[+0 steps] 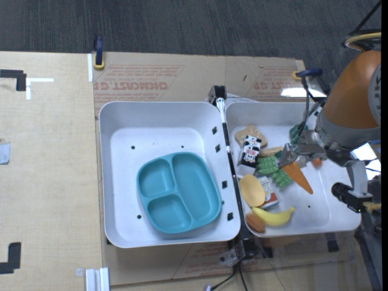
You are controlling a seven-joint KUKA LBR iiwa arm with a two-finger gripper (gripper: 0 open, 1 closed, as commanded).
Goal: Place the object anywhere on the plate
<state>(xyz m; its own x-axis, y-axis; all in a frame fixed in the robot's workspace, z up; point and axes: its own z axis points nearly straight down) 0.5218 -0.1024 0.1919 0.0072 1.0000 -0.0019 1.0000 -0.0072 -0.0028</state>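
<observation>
The counter [48,180] is pale wood, with brown cardboard under two white bins set side by side and touching along their inner walls.

The left bin [115,138] holds a teal plate [179,191] with three compartments, lying flat, slightly turned, toward the bin's front half. Nothing rests on the plate.

The right bin [339,214] holds a cluster of toy food gathered against its left side.

The arm [357,96] enters from the right edge, its orange band bulky above the bin's right part, the grey wrist below it angled down and leftward into the bin. The tool [290,157] sits low at the middle of the right bin, just at the thick end of the carrot [298,177], near the green leafy piece [271,168]. Its tips are lost among the clutter, so I cannot tell how far it is parted or whether it grips anything.

The carrot lies tilted, point toward the lower right. The banana [274,216] lies near the front wall, a yellowish oval piece [252,191] just above it and a reddish-brown piece [255,224] at its left end. A tan biscuit [246,134] sits toward the back, a small cow-patterned carton [251,149] touching it.
</observation>
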